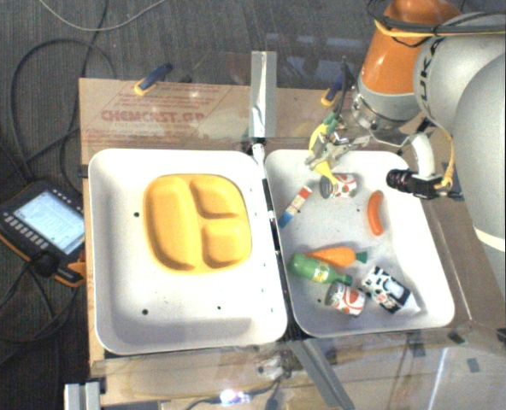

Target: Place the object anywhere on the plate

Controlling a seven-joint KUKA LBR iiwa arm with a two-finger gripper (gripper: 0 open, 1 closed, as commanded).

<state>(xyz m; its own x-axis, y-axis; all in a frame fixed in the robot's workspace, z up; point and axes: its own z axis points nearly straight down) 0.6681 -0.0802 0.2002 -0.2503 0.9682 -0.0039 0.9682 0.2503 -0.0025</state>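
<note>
Yellow plate [198, 221]: three sections, lying in left bin [116, 314].
Right bin [424, 310]: holds all loose items.
Gripper [326, 155]: low over far left corner of right bin; finger spread cannot be made out, nothing seen held.
Can [341, 185]: just beside gripper tip, on bin floor.
Nearby: marker [294, 207], sausage [376, 213].
Near edge: carrot [334, 257], green bottle [315, 269], second can [345, 299], carton [384, 289].

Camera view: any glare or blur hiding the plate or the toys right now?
Camera view: yellow plate evenly lit, sharp, soft sheen; toys in the right bin readable; gripper slightly soft; glare spot on the bench's front edge.
</note>
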